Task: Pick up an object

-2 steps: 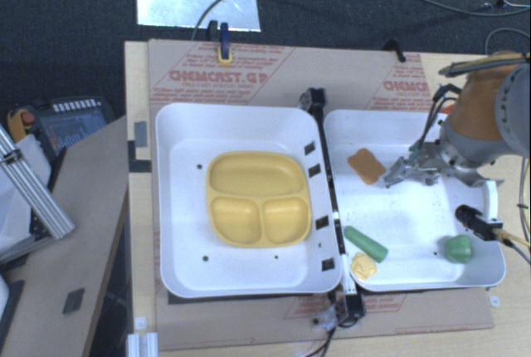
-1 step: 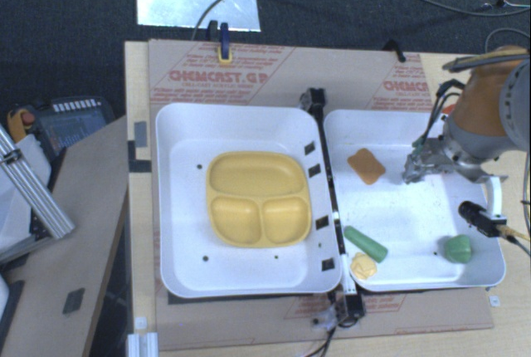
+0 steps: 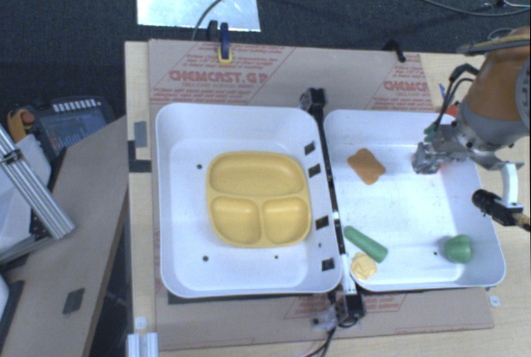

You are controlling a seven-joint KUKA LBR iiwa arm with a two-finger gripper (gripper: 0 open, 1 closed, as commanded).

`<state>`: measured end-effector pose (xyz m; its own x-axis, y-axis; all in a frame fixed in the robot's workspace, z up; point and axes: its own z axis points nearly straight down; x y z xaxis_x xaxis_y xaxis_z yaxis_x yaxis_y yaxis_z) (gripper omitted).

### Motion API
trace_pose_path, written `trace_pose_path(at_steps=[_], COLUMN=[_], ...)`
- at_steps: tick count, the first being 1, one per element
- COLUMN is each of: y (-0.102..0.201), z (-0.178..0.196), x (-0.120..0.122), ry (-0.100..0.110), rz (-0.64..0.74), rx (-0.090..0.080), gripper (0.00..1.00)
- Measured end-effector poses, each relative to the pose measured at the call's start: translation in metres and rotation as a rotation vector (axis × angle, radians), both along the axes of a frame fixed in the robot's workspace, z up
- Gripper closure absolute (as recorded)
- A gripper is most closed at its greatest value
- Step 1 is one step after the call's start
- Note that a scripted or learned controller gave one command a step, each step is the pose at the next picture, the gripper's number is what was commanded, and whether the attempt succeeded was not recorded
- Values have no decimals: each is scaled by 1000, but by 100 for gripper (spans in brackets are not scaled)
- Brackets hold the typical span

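White right bin (image 3: 465, 206): shallow, holds four loose items and has the gripper over its far right part.
Yellow piece (image 3: 362, 266): small and pale, at the near left corner of the right bin, just beside the green cylinder.
Green cylinder (image 3: 366, 244): lies at a slant near the bin's left wall, its lower end close to the yellow piece.
Green round object (image 3: 457, 248): sits alone at the near right corner of the right bin, well apart from the other items.
Orange piece (image 3: 366, 165): flat, tan-orange, lies in the far left part of the right bin, apart from the gripper.
Gripper (image 3: 427, 161): metal tip low over the bin floor, to the right of the orange piece; nothing shows between its tips, and how wide they stand cannot be told.
Arm (image 3: 498, 94): grey with an orange band, reaches in from the right.
Left bin (image 3: 178, 181): white, beside the right bin.
Yellow tray (image 3: 257, 198): three compartments, lies in the middle of the left bin.
Cardboard sheet (image 3: 249, 69): printed, lies under both bins.
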<state>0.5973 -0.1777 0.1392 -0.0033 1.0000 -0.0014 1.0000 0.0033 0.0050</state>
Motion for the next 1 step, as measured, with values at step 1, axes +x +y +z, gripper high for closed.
trace_pose_path(at_steps=[1], y=[-9], z=[60], x=[2], ry=[0], rz=[0], rx=[-1], gripper=[100])
